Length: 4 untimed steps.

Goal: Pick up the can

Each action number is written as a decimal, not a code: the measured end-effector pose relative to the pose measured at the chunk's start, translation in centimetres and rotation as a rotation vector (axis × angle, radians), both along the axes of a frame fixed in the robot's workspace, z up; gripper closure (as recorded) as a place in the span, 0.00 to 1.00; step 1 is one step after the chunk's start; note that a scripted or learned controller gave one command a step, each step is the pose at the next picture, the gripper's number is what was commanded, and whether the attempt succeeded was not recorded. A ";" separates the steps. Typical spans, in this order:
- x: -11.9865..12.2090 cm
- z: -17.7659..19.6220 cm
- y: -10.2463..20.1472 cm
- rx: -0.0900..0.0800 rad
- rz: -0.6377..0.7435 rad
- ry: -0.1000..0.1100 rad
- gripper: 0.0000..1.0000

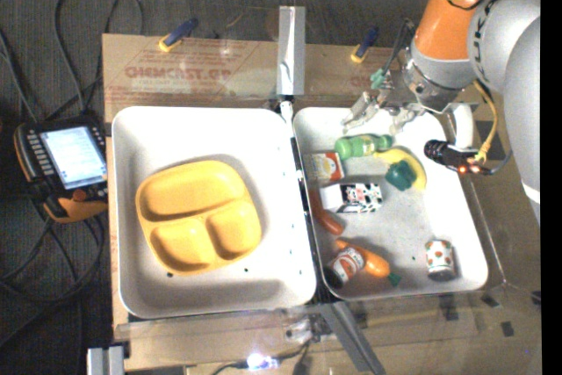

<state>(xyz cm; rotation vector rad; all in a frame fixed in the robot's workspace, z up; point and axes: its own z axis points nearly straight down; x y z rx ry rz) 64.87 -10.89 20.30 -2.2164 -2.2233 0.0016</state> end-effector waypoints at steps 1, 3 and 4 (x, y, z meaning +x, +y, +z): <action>-1.1 -11.3 -2.7 0.001 -0.335 -0.012 0.00; -4.2 -10.0 -8.1 -0.010 -0.404 -0.042 0.00; -11.3 -9.3 -9.9 0.005 -0.373 0.001 0.00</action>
